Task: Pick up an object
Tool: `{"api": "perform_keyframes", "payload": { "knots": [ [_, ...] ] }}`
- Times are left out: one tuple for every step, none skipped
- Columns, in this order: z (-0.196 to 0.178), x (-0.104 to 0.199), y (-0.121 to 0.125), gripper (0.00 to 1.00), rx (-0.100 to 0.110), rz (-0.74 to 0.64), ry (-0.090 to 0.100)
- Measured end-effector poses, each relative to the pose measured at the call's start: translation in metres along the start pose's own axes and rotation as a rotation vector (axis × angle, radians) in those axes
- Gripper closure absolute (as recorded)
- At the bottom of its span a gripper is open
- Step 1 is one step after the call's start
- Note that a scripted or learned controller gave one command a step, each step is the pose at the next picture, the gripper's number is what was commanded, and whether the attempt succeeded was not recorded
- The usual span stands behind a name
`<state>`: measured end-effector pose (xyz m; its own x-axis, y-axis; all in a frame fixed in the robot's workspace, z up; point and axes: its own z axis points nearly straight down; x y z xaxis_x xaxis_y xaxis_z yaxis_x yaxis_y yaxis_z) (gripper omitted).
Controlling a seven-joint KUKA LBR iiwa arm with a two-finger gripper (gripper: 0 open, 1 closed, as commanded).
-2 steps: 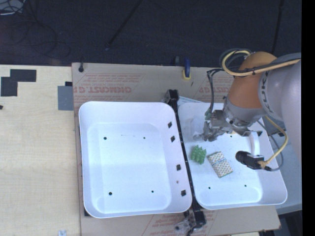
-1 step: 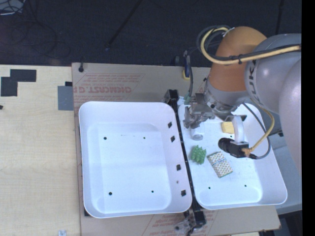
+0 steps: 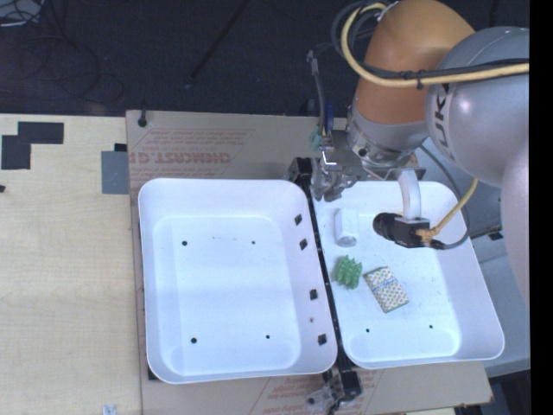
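The arm [image 3: 432,76] leans in over the right bin's [image 3: 467,335] far edge, gripper [image 3: 333,180] low near the corner; from here I can't tell how it is set. Nothing visibly in its grasp. Just below it lies a small white cylinder [image 3: 346,225], then a green block [image 3: 348,271] and a patterned packet [image 3: 386,288], clustered near the divider. The cylinder looks like the nearest target. The left bin [image 3: 155,318] sits alongside.
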<state>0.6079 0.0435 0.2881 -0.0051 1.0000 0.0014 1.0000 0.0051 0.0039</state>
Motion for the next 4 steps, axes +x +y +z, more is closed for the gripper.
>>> {"api": "perform_keyframes", "payload": {
  "knots": [
    [-0.036, 0.069, -0.031, 1.00, 0.004, -0.002, 0.000],
    [-0.106, 0.020, -0.086, 1.00, 0.003, 0.007, -0.001],
    [-0.135, 0.052, -0.051, 1.00, 0.002, 0.003, -0.001],
    [-0.051, 0.035, -0.115, 1.00, 0.019, 0.007, -0.004]
  ]
}}
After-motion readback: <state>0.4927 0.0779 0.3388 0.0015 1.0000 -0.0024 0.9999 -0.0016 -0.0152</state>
